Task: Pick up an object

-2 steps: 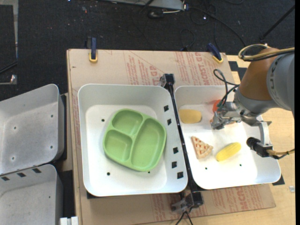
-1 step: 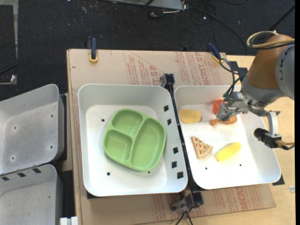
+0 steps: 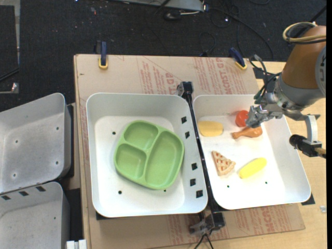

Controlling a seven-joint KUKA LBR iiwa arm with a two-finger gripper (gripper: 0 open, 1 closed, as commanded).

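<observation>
The right bin (image 3: pixel 290 191) holds several toy foods: a pale yellow oval piece (image 3: pixel 210 128), a red tomato-like ball (image 3: pixel 241 118), a brown chicken drumstick (image 3: pixel 248 133), a waffle-patterned wedge (image 3: pixel 223 163) and a yellow lemon-like piece (image 3: pixel 252 167). My gripper (image 3: pixel 255 117) hangs low at the back of that bin, right beside the red ball and just above the drumstick's thick end. I see nothing held between its fingers.
A green divided plate (image 3: pixel 149 153) lies in the left bin (image 3: pixel 98 191). A black clamped divider (image 3: pixel 194 139) joins the two bins. White bin lids (image 3: pixel 31 139) lie off to the left, and blue-yellow clamps (image 3: pixel 103 55) hold the cardboard base at the back.
</observation>
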